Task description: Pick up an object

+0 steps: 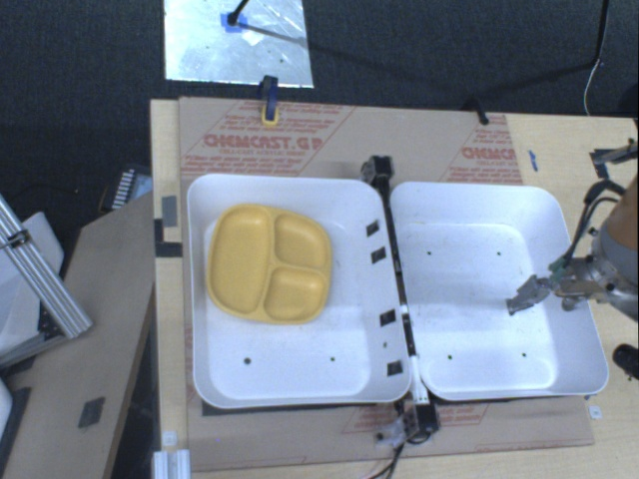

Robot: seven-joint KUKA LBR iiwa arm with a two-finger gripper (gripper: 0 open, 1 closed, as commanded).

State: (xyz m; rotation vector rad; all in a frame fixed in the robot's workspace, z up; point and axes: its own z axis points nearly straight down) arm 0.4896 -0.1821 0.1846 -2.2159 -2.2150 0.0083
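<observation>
Hand [523, 299] is hanging over the right bin [479, 367], near that bin's right wall, pointing left, with nothing between its tips; can't tell from this angle whether it is spread or closed, too small and blurred. Arm [609, 267] is coming in from the right edge, cables looping above the wrist. Bare white floor is showing under and around the hand, just a few dark dots on it. Only pickable thing showing is the yellow tray [270, 263], a three-compartment plate lying flat in the left bin [250, 367], toward its upper left part, well apart from the hand. Black clips [384, 257] are running along the seam between the two bins. Further back the bins are sitting on a brown sheet [339, 138] printed with red lettering, on the desk [168, 128], and beyond that a shiny foil square [238, 28] is lying on dark carpet. Step looks like early approach, nothing grasped yet. Next move likely calls for travelling left across the seam to the yellow tray, then coming down on a rim or divider ridge, since the tray is wide and flat and probably hard to pinch anywhere else.
</observation>
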